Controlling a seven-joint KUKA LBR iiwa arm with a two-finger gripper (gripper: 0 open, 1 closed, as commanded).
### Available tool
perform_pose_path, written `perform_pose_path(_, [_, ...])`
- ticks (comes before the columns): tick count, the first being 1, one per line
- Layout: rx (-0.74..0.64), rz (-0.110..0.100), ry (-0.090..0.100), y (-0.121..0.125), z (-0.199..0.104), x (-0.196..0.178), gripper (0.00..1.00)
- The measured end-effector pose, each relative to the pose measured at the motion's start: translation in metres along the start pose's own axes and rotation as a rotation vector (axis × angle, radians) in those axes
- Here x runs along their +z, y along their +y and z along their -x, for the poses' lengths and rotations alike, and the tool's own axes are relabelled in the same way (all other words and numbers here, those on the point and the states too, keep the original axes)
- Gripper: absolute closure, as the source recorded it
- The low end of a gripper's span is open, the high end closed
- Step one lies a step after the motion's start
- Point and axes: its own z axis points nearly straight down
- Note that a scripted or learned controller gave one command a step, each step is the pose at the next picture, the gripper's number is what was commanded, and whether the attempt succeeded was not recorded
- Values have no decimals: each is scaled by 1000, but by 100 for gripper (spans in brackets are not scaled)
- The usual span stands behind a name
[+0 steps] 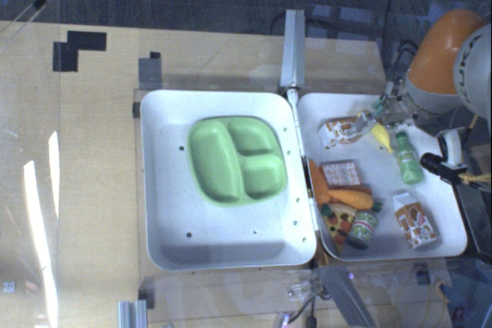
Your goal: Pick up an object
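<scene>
At the near edge of the right bin (455, 246), by its near-left corner, lie a small round can (364, 227) and a flat toy pizza slice (336, 223), touching each other, with a carrot (350, 197) just beyond them. A small orange and white carton (414, 220) sits toward the near-right corner. Mid-bin lie a flat pink-checked packet (340, 173) and, to its right, a green bottle (407, 159) on its side.

Farther back, near the far edge, a white and orange snack box (339, 132) lies tilted, and just right of it a yellow banana-like piece (381, 137). The gripper (382, 113) hangs right above these two, at the end of the grey arm with its orange band (443, 50). The fingers are small and dark against the clutter; whether they are spread or closed I cannot tell, and nothing shows clearly between them.

The likely target is the snack box or the yellow piece, both right under the tool. To do this well, the fingers should straddle one item only, across its narrow side, and go low before closing; the two lie so near each other that a careless descent could nudge both.

The left bin (165, 188) holds a green divided tray (236, 158), well apart from the work. Beyond the bins, the desk (92, 165) ends at dark carpet.
</scene>
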Motion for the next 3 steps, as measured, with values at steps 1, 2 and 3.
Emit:
perform_pose_path(1, [8, -15, 14, 34, 40, 6, 0])
perform_pose_path(2, [2, -2, -2, 37, 44, -10, 100])
perform_pose_path(3, [0, -10, 5, 37, 40, -8, 0])
